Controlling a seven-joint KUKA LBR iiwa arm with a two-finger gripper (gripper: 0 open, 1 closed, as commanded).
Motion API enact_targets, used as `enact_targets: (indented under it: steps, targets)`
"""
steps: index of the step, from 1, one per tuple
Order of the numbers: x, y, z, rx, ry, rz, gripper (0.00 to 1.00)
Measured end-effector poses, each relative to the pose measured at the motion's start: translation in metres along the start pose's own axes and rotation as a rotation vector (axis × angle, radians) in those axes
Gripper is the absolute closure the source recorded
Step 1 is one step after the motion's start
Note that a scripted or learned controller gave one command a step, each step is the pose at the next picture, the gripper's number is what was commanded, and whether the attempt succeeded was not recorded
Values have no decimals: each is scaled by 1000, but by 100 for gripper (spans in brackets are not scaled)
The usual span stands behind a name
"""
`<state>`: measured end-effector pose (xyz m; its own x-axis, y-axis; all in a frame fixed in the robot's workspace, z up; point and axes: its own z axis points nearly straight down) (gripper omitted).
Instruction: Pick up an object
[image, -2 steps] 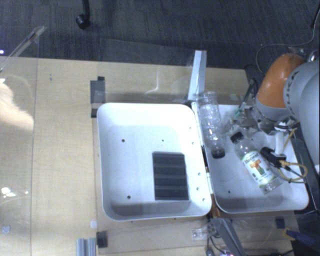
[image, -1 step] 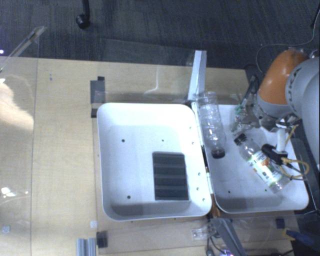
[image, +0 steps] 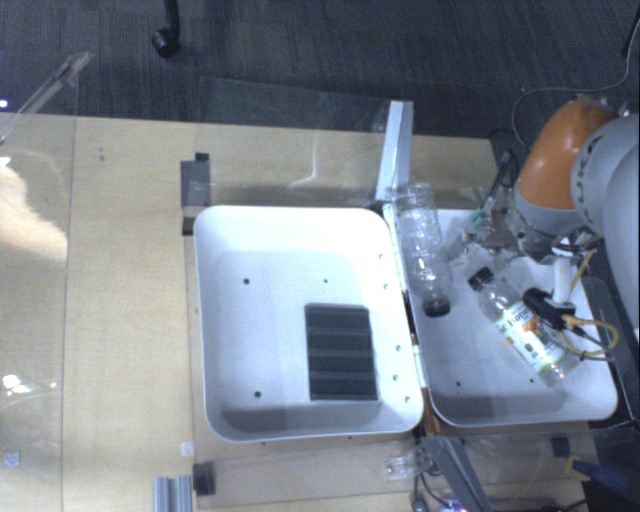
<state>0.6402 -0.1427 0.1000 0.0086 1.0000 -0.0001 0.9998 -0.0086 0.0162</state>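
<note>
Clear plastic catches the light in the right bin (image: 590, 400), where two bottles lie on their sides. The larger bottle (image: 420, 250) rests along the bin's left wall, its long axis running from the far edge toward the near side, with its dark cap (image: 436, 305) pointing toward the near edge. The smaller bottle (image: 520, 325), wearing a green and white label, lies near the middle of the bin on a diagonal, its dark cap (image: 481, 280) pointing up and left toward the far corner, its base toward the near right corner. The two are apart, their caps near each other.

The grey arm (image: 610, 175), with its orange band (image: 560, 150), reaches in over the bin's far right corner. The gripper (image: 500, 235) hangs just beyond the smaller bottle's cap; whether the fingers are wide or narrow I cannot tell, as cables and glare blur them.

In the left bin (image: 240, 250) a black ribbed block (image: 341, 351) lies flat toward the near right. Both bins sit on a pale wooden surface (image: 110, 330).
</note>
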Motion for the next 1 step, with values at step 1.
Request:
enact_targets:
  steps: [1]
  targets:
    - [-20, -26, 12, 7, 0, -164, 0]
